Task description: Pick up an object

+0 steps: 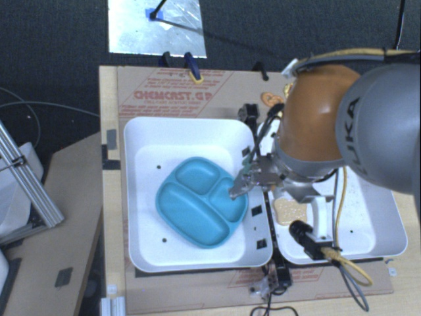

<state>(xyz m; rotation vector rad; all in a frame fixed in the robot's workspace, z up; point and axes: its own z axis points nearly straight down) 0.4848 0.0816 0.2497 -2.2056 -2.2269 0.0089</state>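
Carefully now — the blue plate point(197, 203) lies flat in the left bin point(191, 129), and the gripper point(238, 188) sits low over its right edge, so it should catch that thin rim squarely before lifting — how the hand is set, I cannot tell.
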